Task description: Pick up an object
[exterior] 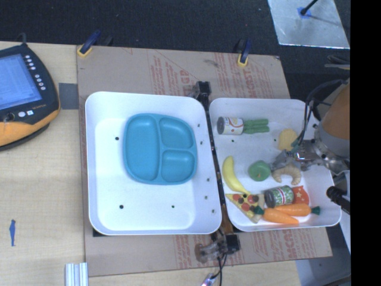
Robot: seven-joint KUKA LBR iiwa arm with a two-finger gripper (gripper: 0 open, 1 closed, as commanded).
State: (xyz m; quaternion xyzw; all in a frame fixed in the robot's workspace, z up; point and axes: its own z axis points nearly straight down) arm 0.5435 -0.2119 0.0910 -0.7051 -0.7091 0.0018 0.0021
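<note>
Camera view finds the gripper low over the right bin, at about three o'clock of that bin, with the grey arm coming in from the right edge. Its metal fingers look spread, and they are down on or just above a tan croissant-shaped piece; whether that piece is actually between them cannot be told, so it cannot be called held. Just beside the gripper at nine o'clock sits a round green fruit, touching or nearly touching the tan piece. At twelve o'clock from the gripper lies a pale yellow lemon-like item. Farther out at ten o'clock, a small can lies on its side with a green vegetable end-on to it. At six o'clock lie a second can with a green label, a red item beside it, and an orange carrot along the bin's near rim. At eight o'clock are a banana and a pizza slice. The left bin bears a blue divided plate. Well apart at nine o'clock of the bench lies a control pendant with an orange body.
</note>
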